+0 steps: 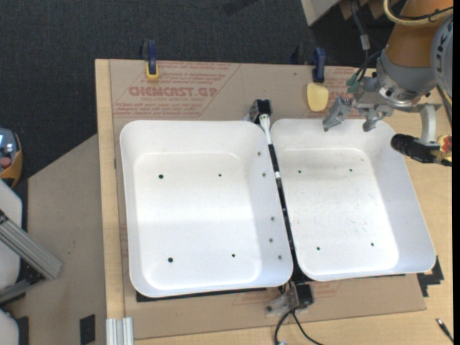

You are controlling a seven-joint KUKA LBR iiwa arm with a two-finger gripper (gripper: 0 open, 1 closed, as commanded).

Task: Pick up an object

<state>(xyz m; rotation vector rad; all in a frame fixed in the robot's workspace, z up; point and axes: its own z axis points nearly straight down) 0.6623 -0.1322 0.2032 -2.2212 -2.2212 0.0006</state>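
A small pale yellow object (pixel 317 96) lies on the brown board just behind the right bin's far left corner, under a blue clamp (pixel 318 62). My gripper (pixel 351 121) hangs over the far rim of the right bin (pixel 402 192), a little to the right of the yellow object and apart from it. Its two grey fingers (pixel 333 118) are spread open with nothing between them. Above it rise the grey wrist and the orange band (pixel 424 20).
The left bin (pixel 133 192) sits beside the right one, and a black strip (pixel 277 185) runs along the seam between them. Another blue clamp (pixel 150 57) holds the board's far left edge. A black part (pixel 410 146) sticks out at the right bin's right rim.
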